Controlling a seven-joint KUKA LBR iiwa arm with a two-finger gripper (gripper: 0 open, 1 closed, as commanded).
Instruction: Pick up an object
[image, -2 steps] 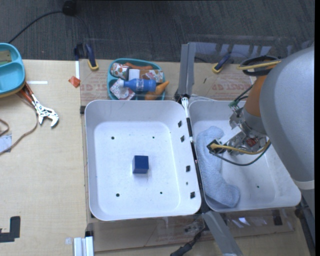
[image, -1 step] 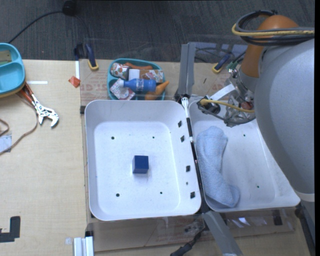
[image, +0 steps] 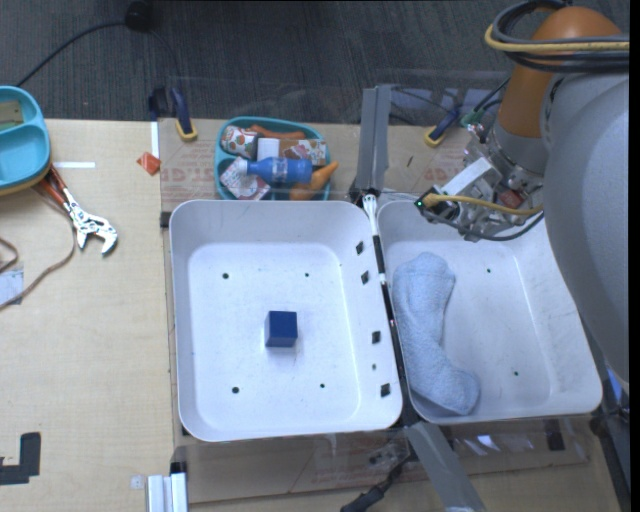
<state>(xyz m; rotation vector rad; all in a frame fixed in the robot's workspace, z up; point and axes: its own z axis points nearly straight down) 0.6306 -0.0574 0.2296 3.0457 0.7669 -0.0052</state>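
Towel (image: 432, 332), pale blue and crumpled, lies along the 9 o'clock side of the right bin (image: 540, 330), running from its middle toward 6 o'clock. Left bin (image: 200, 300) holds a blue cube (image: 282, 328) just below its centre. Farther back, at 12 o'clock over the right bin, the gripper (image: 470, 205) hangs beneath the orange-banded arm (image: 570, 110); how it is set cannot be told, and nothing shows in it.

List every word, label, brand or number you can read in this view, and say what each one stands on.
No text can be read with certainty.
Cardboard sheet behind the left bin: faint reddish print, too blurred to read.
Packets in the teal tub: printed labels, too small to read.
Blue cube and grey towel: no markings visible.
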